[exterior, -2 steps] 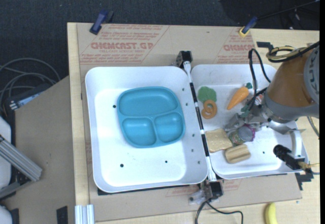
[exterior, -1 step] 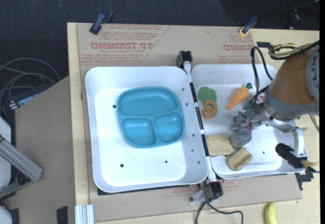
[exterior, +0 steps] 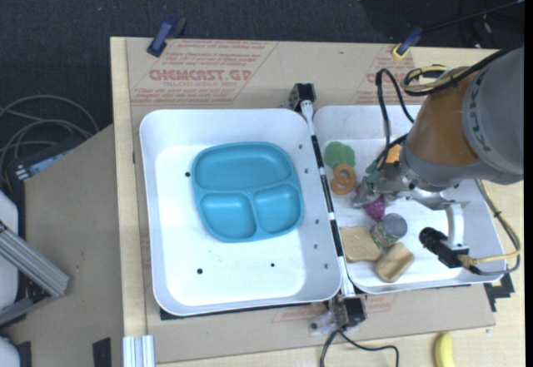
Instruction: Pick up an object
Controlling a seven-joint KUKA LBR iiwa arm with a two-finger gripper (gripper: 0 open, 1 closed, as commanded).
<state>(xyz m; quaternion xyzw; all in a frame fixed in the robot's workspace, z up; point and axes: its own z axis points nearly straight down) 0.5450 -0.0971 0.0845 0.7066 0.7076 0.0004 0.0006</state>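
Reading "CHEMCAST GP" in red on the brown board [exterior: 200, 74]; tool [exterior: 376, 195] state unclear, over right bin [exterior: 491, 265].

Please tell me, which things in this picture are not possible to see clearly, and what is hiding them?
- Gripper, camera view: the arm's wrist covers it, so its state is unclear.
- Purple object: partly under the gripper, shape unclear.
- Right bin: the arm hides its far right part.
- Yellow object: cut off by the bottom edge.

the gripper [exterior: 373, 193] hangs low in the right bin [exterior: 491, 261], just above a magenta object [exterior: 376, 209]. a blue divided tray [exterior: 247, 190] lies in the left bin [exterior: 166, 215].
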